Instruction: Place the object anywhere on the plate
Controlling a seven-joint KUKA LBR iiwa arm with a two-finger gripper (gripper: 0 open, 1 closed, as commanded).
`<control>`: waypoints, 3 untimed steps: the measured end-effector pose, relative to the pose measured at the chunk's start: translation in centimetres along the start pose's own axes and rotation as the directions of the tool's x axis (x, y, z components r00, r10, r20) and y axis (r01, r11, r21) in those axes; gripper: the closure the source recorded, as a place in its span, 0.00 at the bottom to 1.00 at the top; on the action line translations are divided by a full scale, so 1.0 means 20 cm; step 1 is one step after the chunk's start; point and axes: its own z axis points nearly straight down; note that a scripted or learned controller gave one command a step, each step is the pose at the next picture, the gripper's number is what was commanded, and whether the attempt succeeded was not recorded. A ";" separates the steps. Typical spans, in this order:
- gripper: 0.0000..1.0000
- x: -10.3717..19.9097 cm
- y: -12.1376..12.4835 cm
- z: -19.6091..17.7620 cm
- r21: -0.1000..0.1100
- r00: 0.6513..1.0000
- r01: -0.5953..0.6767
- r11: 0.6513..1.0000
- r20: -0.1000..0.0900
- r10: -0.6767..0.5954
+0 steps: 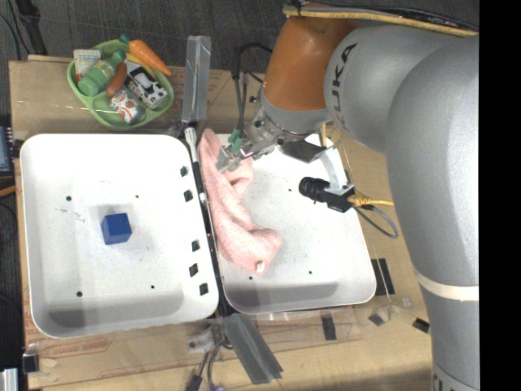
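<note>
- While the grey arm (391, 96) is reaching in over the right bin (350, 251), its end effector (236, 149) is hanging low at the upper end of a pink cloth (236, 210), just beside the divider between the two bins.
- The end effector's tips are sitting right at the cloth's top fold and appear to be touching it, but whether they are spread or pressed together cannot be told from this angle, nor whether any cloth is lying between them.
- The pink cloth is lying crumpled along the left side of the right bin, running from near the top edge down toward the middle, and most of it is resting on the bin floor.
- A blue cube (116, 227) is sitting alone in the left bin (49, 300), well apart from the arm.
- A green bowl (81, 96) of toy food is standing on the tabletop (49, 76) beyond the left bin.
- No plate can be picked out anywhere, so the target is unclear.
- Judging by this, the task is looking early: if the cloth is the object, it is at best being grasped, and lifting, carrying and setting down are all left to do.
</note>
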 end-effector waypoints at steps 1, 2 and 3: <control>1.00 0.23 -0.05 -0.06 -0.001 0.919 0.395 0.919 0.002 -0.395; 1.00 0.50 -0.06 -0.08 0.000 0.688 0.726 0.688 0.003 -0.726; 1.00 0.74 -0.14 -0.06 0.001 0.393 0.920 0.393 0.003 -0.919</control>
